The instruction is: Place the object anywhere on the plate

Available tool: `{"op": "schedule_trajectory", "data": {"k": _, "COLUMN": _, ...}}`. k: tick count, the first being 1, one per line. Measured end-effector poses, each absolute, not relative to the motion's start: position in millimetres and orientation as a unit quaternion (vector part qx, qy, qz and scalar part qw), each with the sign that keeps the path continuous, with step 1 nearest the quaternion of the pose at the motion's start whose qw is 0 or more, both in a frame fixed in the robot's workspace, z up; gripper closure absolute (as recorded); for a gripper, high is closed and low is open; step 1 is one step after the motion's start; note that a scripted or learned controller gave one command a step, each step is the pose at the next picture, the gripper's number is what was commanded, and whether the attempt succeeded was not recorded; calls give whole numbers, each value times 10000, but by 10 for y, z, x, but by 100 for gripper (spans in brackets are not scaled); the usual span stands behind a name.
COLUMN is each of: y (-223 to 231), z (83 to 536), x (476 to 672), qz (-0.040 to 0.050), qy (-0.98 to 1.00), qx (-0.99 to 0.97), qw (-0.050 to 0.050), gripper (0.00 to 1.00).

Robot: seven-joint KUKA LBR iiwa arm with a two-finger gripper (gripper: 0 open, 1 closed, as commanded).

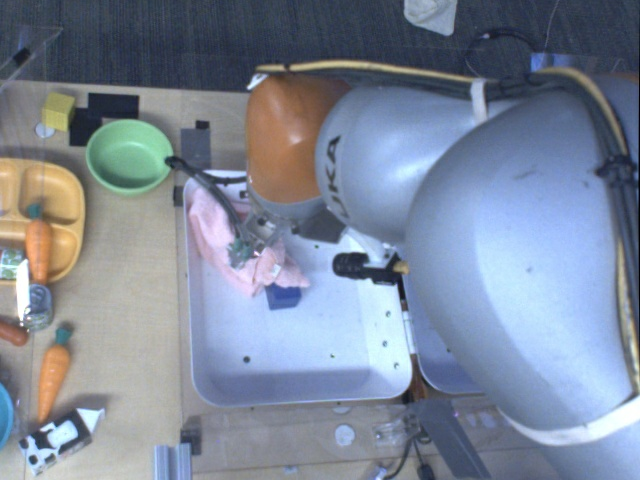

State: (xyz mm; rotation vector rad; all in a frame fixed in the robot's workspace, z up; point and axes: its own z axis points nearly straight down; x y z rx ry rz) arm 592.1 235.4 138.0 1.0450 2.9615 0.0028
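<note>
A pink cloth (215, 230) lies crumpled in the upper left part of the left white bin (300, 363). A small blue block (284, 297) sits against the cloth's lower right edge. My gripper (256, 240) is down on the cloth's right side, under the orange wrist band (285, 138). The arm's own body hides how the gripper meets the cloth. A yellow divided plate (55, 193) lies on the bench at the far left, with a carrot (37, 250) on it.
A green bowl (128, 155) stands left of the bin's top corner. A second carrot (52, 368), a cow-patterned carton (60, 435), a small can (35, 308) and a yellow block (58, 110) lie along the left. The grey arm (500, 228) covers the right bin.
</note>
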Motion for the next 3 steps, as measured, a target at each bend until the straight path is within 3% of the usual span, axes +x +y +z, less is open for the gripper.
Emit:
{"op": "schedule_trajectory", "data": {"k": 1, "y": 1781, "z": 1565, "x": 6208, "qz": 21, "qy": 9482, "qx": 3176, "qw": 30, "gripper": 100}}
{"op": "schedule_trajectory", "data": {"k": 2, "y": 2238, "z": 1679, "x": 6108, "qz": 23, "qy": 9183, "qx": 3960, "qw": 21, "gripper": 100}}
{"op": "schedule_trajectory", "data": {"k": 3, "y": 2032, "z": 1927, "x": 6440, "qz": 30, "qy": 9065, "qx": 4222, "qw": 33, "gripper": 100}}
